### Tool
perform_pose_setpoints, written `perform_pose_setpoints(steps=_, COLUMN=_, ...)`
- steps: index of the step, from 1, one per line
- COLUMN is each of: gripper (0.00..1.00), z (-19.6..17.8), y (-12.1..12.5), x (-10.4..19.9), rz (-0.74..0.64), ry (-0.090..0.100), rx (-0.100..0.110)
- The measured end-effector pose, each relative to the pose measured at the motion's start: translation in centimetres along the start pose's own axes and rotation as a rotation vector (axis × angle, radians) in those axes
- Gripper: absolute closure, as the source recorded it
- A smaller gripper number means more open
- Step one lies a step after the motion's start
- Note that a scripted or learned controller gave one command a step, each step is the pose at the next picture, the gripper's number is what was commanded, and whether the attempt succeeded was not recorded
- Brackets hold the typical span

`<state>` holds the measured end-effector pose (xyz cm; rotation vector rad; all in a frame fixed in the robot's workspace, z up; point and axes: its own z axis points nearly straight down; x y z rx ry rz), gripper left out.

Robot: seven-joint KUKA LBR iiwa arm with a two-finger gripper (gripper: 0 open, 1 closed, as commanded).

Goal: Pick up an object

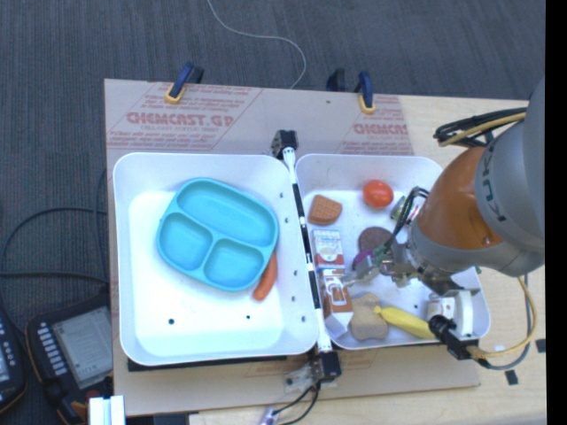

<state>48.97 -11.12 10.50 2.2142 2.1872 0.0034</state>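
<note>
The right bin (425, 165) holds a red tomato (378, 193), a brown cookie-like piece (325, 209), a dark brown round item (376, 236), a small purple object (363, 259), a yellow banana (403, 319), a beige lump (367, 325) and two red-and-white packets (329, 248) (336, 293). My gripper (361, 271) is low in the middle of this bin, right beside the purple object and just above the beige lump. The arm's orange band (447, 211) covers the bin's right part.
The left bin (142, 326) holds a blue divided plate (218, 234) with an orange carrot (265, 281) lying against its lower right edge. A ridge (299, 228) separates the two bins. Clamps (182, 81) (365, 94) sit at the board's far edge.
</note>
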Motion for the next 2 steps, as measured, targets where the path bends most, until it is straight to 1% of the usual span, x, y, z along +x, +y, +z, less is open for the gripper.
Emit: perform_pose_setpoints(steps=2, gripper=0.00, z=0.01, y=0.01, x=0.01, rz=0.000, ry=0.000, rx=-0.001)
